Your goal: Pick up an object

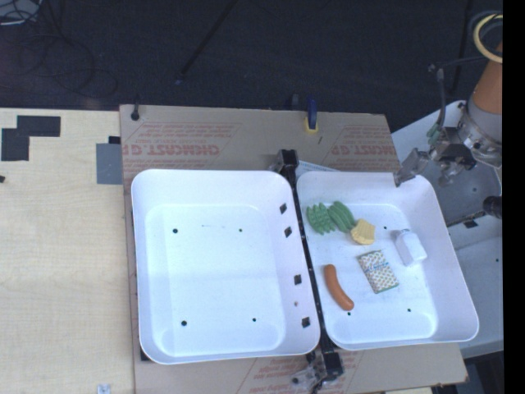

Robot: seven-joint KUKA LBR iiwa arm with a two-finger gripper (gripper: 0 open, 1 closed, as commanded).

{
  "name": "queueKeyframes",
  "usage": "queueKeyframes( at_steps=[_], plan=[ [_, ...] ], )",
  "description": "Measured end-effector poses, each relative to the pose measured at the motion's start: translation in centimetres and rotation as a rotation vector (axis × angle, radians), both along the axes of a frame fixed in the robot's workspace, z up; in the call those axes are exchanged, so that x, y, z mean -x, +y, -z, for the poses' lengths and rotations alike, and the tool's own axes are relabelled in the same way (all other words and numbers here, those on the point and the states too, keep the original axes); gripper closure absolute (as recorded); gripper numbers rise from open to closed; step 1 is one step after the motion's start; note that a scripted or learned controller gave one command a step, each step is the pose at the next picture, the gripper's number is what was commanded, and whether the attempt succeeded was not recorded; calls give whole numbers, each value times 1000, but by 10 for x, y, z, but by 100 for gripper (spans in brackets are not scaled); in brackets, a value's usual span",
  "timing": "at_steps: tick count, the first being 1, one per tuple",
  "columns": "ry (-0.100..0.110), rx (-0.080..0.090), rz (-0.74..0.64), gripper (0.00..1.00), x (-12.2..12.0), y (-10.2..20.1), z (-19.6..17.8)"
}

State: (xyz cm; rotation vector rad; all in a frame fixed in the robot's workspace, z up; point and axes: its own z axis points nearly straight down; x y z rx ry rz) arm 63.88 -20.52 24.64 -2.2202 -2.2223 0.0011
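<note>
Overhead view of the table (pixel 66 245). The claw (pixel 447 156) hangs at the upper right, just outside the far right corner of the right bin (pixel 447 322), below the arm's orange band (pixel 490 89); whether it is spread or pressed together cannot be told, and nothing is seen in it. Nearest the claw, down and to the left inside the right bin, lies a small white block (pixel 409 246). Just beyond that, farther left, a yellow piece (pixel 363 233) touches the right end of a green leafy item (pixel 330 217). Below the yellow piece, farther from the claw, a speckled packet (pixel 379 270) lies tilted, and left of the packet an orange sausage (pixel 338 287) lies at a slant. All five objects rest on the bin floor, well apart from the claw. Farthest from the claw, the left bin (pixel 156 212) adjoins the right bin; both sit on a brown cardboard sheet (pixel 205 138).
</note>
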Motion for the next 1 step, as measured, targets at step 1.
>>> queueKeyframes(
  at_steps=[1],
  plan=[
    [11,-5,0,0,-2,23,122]
  ],
)
